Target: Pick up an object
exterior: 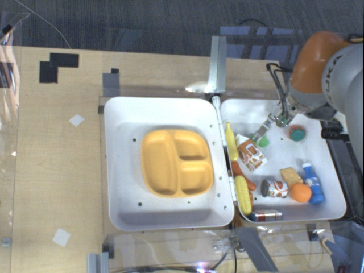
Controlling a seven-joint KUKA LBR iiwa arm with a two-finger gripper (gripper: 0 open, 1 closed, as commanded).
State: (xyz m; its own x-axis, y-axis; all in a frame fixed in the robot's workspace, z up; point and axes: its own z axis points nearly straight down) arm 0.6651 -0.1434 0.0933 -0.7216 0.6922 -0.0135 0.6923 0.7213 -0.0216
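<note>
Two white bins on the bench — left bin [114, 152] bearing a yellow divided tray [176, 162], right bin [335, 209] crowded with small things. Taking the right bin's clutter as the pick ground, with no one object singled out yet.

Reaching in now: grey arm [341, 78], gripper [260, 134] low over the upper middle of the right bin, just above the printed snack packet [251, 155], tip near a small green piece [263, 143]. Nothing visible between the fingers; whether apart or together — too small to tell.

Looks like the approach step, descent not finished. Next calls for a straight drop onto one item, clear of its neighbours.

Around the packet: crinkled and glossy itself, likely slippery. Left of it, a smooth banana [230, 141]; below that, knobbly corn [243, 193]. Lower right, a round can [274, 188] on its side, a tan cracker block [290, 176], an orange ball [301, 193], a blue bottle [313, 186]. Far right, a green-and-red round toy [297, 132].
</note>
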